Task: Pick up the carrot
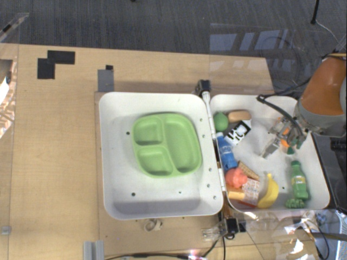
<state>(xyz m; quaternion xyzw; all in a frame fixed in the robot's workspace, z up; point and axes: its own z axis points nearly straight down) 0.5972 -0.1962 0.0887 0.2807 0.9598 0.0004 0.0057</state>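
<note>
Gripper [277,143] hung over the right bin [314,161], in its upper right part; fingers spread apart, nothing between them. Carrot [235,184], orange, lay in the bin's lower left corner, against the left wall, just below the blue bottle [226,155] and beside the banana [269,192]. Well apart from the gripper. Left bin [116,161] held 1 green divided plate [165,144].
</note>
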